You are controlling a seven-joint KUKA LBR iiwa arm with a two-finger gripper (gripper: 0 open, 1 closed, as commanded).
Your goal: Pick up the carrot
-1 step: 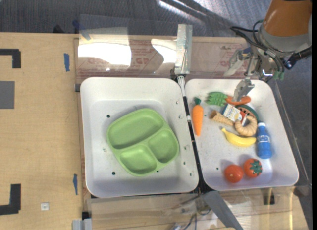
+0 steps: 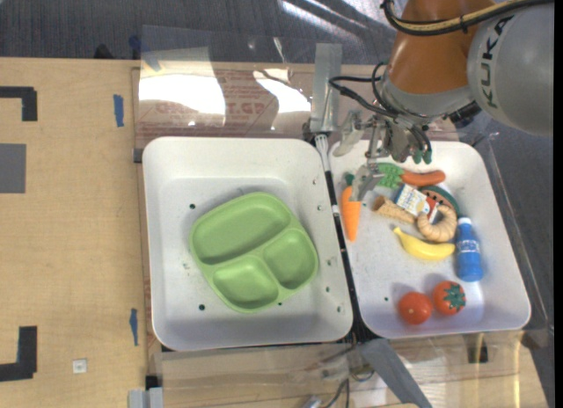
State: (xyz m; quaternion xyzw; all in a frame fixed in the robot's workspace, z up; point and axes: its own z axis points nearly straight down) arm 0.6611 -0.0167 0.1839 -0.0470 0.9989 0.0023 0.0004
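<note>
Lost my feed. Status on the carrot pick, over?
Gripper above right bin's back left. Carrot at left wall, not held. Banana and bottle stand clear.

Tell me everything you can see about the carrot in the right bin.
The carrot is a small orange toy-looking piece with a green top, smooth and probably plastic. It lies flat at the left edge of the right bin, close along the wall between the bins, green end toward the far side, tip pointing toward the near side. The gripper hangs just above and right of its green end. Whether anything touches the carrot is hard to tell. The other items lie to its right.
</note>
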